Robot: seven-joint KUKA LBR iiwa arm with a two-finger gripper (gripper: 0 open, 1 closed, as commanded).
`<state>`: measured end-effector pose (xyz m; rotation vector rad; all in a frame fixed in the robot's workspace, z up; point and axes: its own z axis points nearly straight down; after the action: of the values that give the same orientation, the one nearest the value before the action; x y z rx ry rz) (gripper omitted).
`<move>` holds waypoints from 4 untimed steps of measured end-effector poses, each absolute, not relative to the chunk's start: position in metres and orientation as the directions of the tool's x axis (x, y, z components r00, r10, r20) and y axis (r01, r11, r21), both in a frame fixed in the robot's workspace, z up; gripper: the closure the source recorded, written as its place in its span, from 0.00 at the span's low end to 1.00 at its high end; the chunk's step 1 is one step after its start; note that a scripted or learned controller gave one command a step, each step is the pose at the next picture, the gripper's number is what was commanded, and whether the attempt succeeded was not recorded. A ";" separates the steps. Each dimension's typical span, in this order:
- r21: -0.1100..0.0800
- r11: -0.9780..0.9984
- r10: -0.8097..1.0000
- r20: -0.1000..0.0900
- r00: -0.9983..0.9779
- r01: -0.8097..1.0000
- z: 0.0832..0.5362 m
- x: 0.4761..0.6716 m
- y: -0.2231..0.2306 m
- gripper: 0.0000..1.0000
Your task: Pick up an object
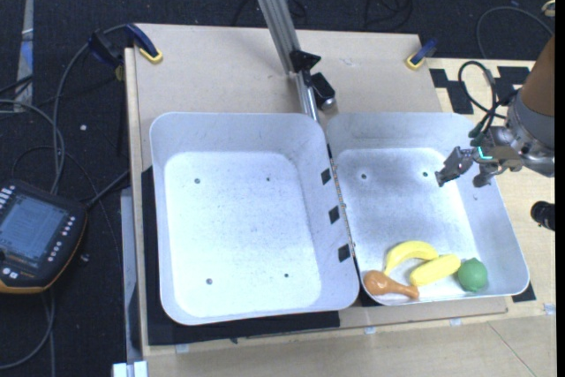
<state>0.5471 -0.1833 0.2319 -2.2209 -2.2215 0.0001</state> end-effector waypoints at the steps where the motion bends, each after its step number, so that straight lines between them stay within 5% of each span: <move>1: 0.000 0.000 1.000 0.000 0.000 1.000 0.232 0.547 -0.183 0.00; 4: -0.003 0.000 1.000 0.001 0.000 1.000 0.094 0.543 -0.189 0.00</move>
<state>0.5434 -0.1887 0.0938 -2.2194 -2.2203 0.0022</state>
